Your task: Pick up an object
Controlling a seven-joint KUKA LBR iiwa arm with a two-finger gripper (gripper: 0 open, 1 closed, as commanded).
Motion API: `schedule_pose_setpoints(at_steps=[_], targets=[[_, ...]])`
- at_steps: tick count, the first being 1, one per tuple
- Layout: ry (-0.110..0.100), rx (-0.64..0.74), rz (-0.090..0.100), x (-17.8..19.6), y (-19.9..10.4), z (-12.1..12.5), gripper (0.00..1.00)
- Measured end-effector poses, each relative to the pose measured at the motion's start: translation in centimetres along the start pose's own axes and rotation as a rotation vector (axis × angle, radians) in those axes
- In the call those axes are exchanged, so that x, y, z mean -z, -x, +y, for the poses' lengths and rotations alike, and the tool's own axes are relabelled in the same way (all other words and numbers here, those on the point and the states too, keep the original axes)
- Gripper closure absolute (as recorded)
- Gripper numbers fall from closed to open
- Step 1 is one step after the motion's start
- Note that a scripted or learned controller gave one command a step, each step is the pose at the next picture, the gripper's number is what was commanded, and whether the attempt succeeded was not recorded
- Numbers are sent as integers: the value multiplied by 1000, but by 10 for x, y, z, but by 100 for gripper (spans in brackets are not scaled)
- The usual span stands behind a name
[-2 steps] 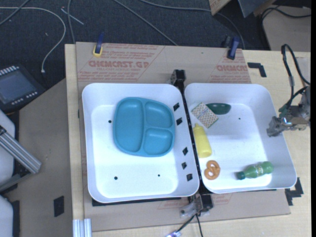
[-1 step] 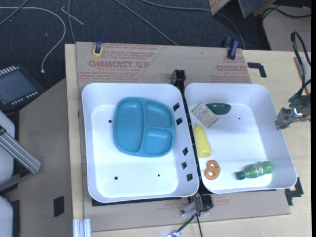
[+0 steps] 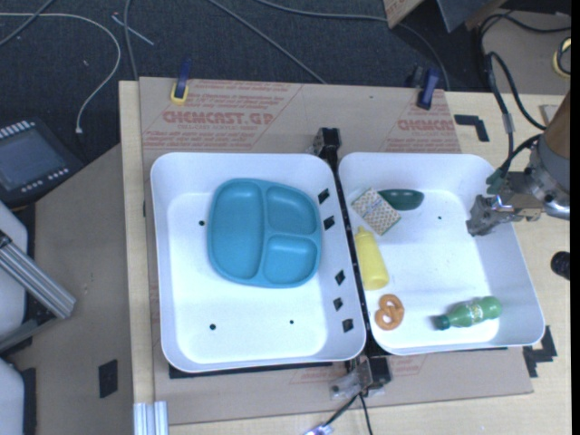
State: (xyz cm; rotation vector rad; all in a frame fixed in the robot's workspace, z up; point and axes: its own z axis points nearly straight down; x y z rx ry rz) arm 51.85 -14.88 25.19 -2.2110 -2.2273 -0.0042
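Item: pick-up trial, no object secured as yet. Arm enters at 3 o'clock; its gripper sits over the right edge of the right bin, with nothing visible between the jaws; whether they stand apart or together cannot be told at this size. Right bin contents, all resting on the bin floor: checkered sponge at 10 o'clock, touching or just beside a dark green oval piece at 11 o'clock; yellow bottle along the left wall at 9 o'clock; pretzel-shaped toy at 7 o'clock; green bottle lying on its side at 5 o'clock. Left bin holds a blue divided plate near its centre. Judged state: approach stage only; choosing, closing on and lifting an object all remain. Writing: the cardboard sheet on the surface reads, in red, roughly "CHEMCAST GP", twice; other print illegible.
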Motion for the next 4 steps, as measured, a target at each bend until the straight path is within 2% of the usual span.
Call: schedule_pose_setpoints(at_steps=[3, 4], targets=[[-3, -2, -1, -22, -146, 18, 100], [-4, -2, -1, -35, -201, 16, 100]])
